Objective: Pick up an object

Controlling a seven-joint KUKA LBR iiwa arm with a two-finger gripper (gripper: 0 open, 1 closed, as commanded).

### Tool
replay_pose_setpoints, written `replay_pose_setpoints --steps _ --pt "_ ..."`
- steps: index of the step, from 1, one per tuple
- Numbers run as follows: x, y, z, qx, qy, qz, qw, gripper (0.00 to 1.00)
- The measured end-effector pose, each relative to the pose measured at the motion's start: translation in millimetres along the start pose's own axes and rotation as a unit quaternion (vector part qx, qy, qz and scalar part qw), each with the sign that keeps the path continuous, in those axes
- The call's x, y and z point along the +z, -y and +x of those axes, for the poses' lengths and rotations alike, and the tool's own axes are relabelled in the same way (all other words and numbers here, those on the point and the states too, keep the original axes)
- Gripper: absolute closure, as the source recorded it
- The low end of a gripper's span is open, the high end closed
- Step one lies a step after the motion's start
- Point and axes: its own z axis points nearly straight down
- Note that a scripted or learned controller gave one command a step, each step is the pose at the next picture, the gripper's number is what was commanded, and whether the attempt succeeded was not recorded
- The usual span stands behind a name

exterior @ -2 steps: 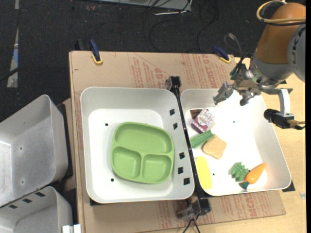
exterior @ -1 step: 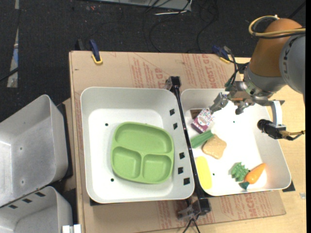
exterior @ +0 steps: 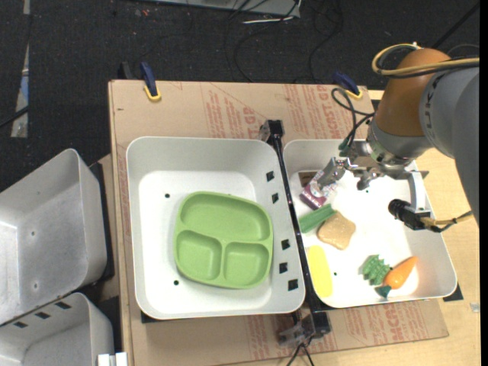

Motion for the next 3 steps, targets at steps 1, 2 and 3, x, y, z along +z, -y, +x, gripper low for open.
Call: replay_pose_setpoints --steps 1,2,3 --pt "35 -3 1 0.001 -0.002 -0.003 1.0 0.0" --pt "19 -6 0 0.0 0.0 -0.008 1.0 1.0" --pt "-35 -17 2 -0.001 0.0 -0.003 1.0 1.0"
